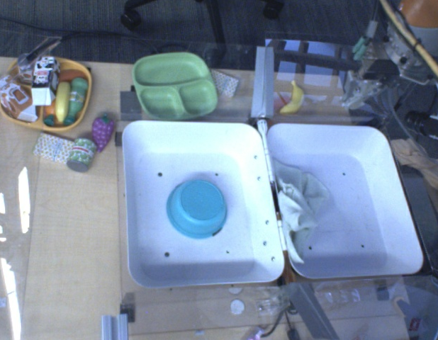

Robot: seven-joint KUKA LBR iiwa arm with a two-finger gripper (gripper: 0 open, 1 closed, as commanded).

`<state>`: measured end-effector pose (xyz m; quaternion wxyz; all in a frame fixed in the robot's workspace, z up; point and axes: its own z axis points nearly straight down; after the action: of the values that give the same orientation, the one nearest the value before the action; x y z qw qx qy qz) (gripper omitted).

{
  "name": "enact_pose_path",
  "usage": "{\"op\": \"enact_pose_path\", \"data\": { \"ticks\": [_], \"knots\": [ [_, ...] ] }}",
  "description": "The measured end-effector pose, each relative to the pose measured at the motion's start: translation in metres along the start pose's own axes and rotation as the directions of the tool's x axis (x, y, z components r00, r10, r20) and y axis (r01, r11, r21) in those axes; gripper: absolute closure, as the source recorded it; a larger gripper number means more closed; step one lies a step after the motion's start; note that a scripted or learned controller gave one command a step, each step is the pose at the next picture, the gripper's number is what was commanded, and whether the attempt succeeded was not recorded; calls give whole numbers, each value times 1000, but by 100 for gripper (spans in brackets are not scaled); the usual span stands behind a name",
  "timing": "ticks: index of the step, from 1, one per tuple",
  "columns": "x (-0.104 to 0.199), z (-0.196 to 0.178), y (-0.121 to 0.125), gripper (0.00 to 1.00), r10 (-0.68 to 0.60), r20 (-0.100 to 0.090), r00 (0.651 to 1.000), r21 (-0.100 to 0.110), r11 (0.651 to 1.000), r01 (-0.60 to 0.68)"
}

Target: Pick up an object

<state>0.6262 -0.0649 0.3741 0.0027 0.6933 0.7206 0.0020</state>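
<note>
1. Leftmost, on the desk (63,261): yellow bowl (81,112) at the far left, packed with toy food and small items.
2. Just right of and below it: toy grapes (101,130), a small can (81,154) on its side, a patterned packet (52,147) touching the can.
3. Green divided tray (173,83) sits behind the left bin, just off its back rim.
4. Left bin (144,261): blue bowl (197,208) near the middle, upside down as far as I can tell, well apart from all walls.
5. Grey divider post (261,83) rises behind where the two bins meet.
6. Toy banana (294,98) lies behind the right bin, just right of the post.
7. Right bin (361,253): crumpled white-and-pale-green cloth (300,204) bunched against the left wall, touching the rim between the bins; it runs toward the front corner.
8. Arm (424,2) is at the top right corner, behind the right bin, orange band visible at the frame edge. Tool (357,91) hangs off it near the bin's back rim, well apart from cloth and bowl. Too cluttered with cables to read — can't tell if it's released or clenched. Nothing seen between its tips.
</note>
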Motion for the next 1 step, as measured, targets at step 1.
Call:
{"op": "enact_pose_path", "data": {
  "ticks": [1],
  "knots": [
    [11,97,-9,100,-106,-1,994,5,994,106]
  ]
}}
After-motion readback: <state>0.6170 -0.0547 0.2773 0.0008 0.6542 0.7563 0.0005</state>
